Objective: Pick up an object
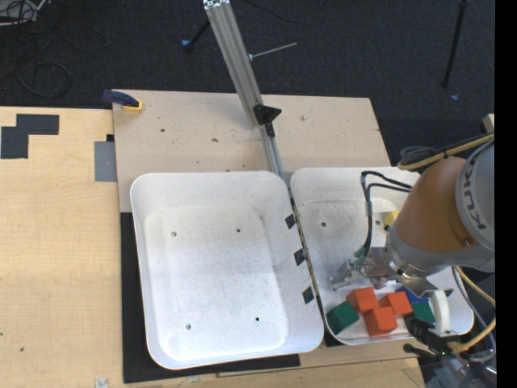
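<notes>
My gripper (346, 272) hangs low over the right bin (323, 192), near its middle, and points left. Its metal fingers (335, 281) are spread apart with nothing between them. Just below it, at the bin's front, lies a cluster of blocks: an orange block (363, 298), a second orange block (381, 321), a third orange one (399, 303) and a green block (342, 317). A blue piece (421, 306) lies beside them, partly under the wrist. A small yellow thing (391, 217) peeks out behind the arm.
The left bin (210, 273) lies beside the right one, with black clips (299, 256) along the shared wall. A slanted aluminium bar (239, 63) rises behind the bins. The orange-banded arm (436, 208) covers the right bin's right side.
</notes>
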You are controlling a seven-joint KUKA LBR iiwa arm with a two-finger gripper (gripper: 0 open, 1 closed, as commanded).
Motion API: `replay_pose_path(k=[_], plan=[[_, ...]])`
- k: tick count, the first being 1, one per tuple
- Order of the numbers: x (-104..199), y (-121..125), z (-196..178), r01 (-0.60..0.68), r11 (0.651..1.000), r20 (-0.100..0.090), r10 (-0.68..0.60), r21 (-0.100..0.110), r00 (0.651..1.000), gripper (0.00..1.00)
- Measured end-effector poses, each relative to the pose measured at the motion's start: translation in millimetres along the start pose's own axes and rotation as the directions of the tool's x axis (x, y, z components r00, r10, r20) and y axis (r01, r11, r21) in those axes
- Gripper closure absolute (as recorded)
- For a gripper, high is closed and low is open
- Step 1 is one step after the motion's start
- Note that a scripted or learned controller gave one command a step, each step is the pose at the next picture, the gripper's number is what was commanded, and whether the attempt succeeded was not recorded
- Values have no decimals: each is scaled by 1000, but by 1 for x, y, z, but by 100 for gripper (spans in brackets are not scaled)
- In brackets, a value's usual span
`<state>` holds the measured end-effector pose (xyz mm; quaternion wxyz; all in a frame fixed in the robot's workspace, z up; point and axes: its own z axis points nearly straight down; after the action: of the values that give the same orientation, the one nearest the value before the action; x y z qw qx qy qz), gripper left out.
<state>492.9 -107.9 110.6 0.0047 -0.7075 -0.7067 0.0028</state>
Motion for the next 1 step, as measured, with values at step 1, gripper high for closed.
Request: replay_pose_path(k=[1], plan=[[-3, 1, -13, -10, 1000, 1, 10, -5, 1000, 100]])
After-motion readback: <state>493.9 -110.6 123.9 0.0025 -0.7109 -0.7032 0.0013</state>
